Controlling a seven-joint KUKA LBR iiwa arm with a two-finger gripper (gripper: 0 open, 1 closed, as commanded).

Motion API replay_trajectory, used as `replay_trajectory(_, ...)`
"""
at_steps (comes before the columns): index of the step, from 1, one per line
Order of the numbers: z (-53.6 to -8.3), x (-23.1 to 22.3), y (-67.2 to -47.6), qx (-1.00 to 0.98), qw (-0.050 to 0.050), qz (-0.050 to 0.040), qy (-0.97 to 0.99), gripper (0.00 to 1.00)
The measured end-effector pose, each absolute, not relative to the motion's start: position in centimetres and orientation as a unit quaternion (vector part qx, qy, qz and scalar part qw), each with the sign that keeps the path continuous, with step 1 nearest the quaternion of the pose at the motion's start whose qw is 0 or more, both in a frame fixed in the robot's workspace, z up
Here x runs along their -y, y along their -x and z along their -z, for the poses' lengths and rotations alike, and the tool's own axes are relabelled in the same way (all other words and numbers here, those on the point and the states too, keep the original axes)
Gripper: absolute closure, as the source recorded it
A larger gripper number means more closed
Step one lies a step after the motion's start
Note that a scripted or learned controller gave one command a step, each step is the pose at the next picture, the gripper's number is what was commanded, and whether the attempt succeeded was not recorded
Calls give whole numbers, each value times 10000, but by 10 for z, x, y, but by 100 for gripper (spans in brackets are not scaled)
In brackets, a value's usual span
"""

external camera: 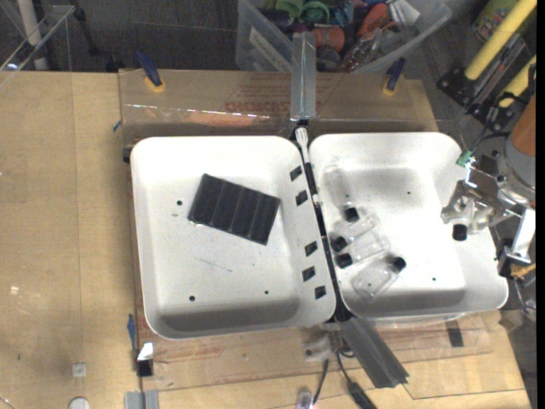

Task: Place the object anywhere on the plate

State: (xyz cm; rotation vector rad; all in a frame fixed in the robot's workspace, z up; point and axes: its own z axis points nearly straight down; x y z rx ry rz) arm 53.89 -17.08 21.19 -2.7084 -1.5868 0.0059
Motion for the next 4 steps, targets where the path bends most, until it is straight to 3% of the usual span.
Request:
replay_trajectory(1,-293,168,-507,3289,4,-14,9444,100)
replay_trajectory(2,-244,145,-479,2336,26,-31,9723,100)
replay_trajectory(3,-292,153,-479,1067,1,-17,9943,100)
replay_trajectory(4,-244,166,-478,1003,23,-31,9949,100)
